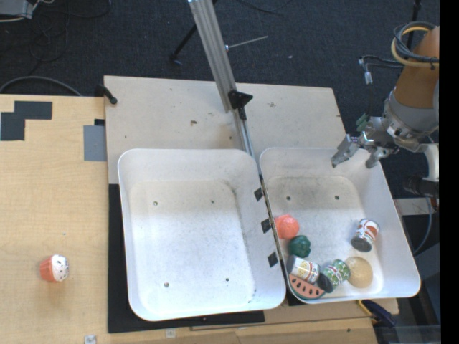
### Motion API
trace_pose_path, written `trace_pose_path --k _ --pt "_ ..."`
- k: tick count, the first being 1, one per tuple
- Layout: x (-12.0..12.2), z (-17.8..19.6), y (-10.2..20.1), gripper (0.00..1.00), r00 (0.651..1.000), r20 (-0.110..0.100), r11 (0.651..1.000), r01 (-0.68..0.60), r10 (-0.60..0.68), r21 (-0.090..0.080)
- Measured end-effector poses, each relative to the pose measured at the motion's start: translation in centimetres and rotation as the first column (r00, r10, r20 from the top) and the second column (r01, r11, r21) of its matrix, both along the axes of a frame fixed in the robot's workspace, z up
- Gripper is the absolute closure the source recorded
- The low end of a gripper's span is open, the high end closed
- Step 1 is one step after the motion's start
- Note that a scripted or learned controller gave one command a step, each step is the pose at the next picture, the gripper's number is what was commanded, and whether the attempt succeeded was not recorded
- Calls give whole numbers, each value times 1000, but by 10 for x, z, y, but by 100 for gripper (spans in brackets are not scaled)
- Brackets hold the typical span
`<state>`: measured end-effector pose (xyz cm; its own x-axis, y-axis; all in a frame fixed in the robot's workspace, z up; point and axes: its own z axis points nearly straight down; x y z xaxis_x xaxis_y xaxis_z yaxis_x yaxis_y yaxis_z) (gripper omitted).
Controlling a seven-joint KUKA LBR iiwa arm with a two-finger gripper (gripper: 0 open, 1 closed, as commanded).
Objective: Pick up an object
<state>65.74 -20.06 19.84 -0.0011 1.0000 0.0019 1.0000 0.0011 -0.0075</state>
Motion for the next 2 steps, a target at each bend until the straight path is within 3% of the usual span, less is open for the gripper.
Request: trace_pose_path --k 1,2 --pt "1 3 0 0 1000 4 1000 -4 4 -1" --pt "-7 -58 6 0 1000 -1 1000 -1 1 0"
